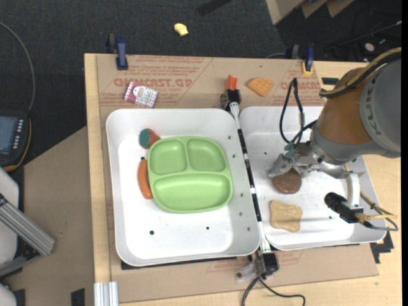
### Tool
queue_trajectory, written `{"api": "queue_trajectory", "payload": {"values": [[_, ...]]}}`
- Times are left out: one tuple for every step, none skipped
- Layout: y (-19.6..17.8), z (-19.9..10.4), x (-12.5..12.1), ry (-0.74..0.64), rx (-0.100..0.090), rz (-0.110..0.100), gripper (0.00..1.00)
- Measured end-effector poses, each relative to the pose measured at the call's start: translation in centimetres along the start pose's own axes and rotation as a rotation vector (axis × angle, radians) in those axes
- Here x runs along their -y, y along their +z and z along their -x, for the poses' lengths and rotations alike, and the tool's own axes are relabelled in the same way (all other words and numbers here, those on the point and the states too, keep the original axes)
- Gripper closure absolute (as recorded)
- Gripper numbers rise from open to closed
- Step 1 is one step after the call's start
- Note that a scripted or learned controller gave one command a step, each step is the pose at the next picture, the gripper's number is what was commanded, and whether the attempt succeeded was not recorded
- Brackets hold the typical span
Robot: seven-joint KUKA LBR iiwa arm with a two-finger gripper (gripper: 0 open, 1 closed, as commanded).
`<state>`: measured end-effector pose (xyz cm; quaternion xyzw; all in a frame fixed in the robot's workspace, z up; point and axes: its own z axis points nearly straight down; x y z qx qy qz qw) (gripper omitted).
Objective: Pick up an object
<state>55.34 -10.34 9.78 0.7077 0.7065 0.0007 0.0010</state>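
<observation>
In the right bin [319,129] a round brown patty [287,183] lies near the middle. A tan bread-like piece [285,215] sits just in front of it. My gripper [290,166] is low over the patty's far edge, and metal parts of it touch or nearly touch the patty. The grey and orange wrist hides how the gripper meets the patty. In the left bin [127,222] stands a green divided plate [189,173]. An orange sausage-shaped thing [144,178] lies along its left side. A small teal and red thing [149,138] lies at its upper left corner.
On the cardboard behind the bins lie an orange waffle-like cracker [259,86] and a pink and white packet [141,94]. Blue clamps [119,51] hold the board's far edge. An orange-tipped clamp [231,89] sits at the divide between the bins.
</observation>
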Motion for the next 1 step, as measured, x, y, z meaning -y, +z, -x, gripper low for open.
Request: {"api": "queue_trajectory", "payload": {"values": [[-9.15,-8.84,-1.33,-0.009,-0.001,0.006,1.0]]}}
